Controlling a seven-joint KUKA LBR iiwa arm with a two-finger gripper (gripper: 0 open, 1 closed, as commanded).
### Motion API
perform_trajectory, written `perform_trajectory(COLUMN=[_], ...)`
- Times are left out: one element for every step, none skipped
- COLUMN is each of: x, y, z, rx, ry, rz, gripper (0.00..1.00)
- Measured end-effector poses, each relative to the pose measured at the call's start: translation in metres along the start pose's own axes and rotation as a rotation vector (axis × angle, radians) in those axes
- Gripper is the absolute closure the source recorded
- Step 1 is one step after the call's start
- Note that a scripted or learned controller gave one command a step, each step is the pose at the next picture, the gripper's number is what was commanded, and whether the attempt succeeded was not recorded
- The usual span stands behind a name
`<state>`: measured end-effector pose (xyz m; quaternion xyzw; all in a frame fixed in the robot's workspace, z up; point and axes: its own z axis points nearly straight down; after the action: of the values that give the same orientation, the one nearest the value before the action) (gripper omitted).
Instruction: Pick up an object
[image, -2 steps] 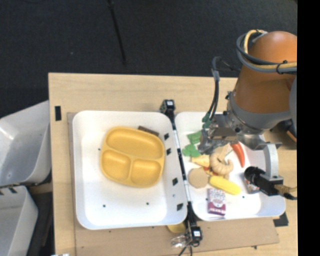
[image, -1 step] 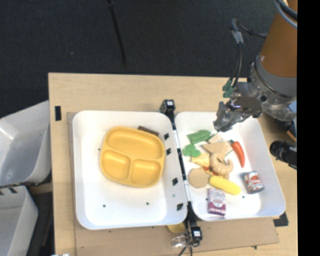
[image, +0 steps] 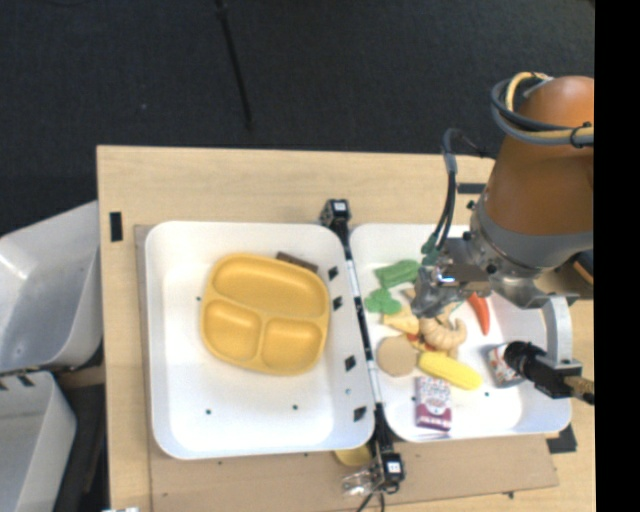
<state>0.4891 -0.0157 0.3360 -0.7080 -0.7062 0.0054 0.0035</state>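
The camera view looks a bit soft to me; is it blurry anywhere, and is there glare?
In the camera view, the small items under the hand look soft and hard to identify; the yellow tray is clearer. The white bins are bright, nearly washed out, with faint shadows; the arm's orange band shows a mild sheen.

Bright, even overhead light, faint shadows, slightly soft focus throughout.

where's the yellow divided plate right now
The yellow divided plate lies in the left bin, toward its upper middle, across the divider from the toy food.
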Motion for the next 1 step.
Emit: perform_trajectory(x=[0.0658], y=[0.0005], z=[0.0778], rx=[-0.002], ry=[0.002], rz=[-0.009], gripper=[1.00])
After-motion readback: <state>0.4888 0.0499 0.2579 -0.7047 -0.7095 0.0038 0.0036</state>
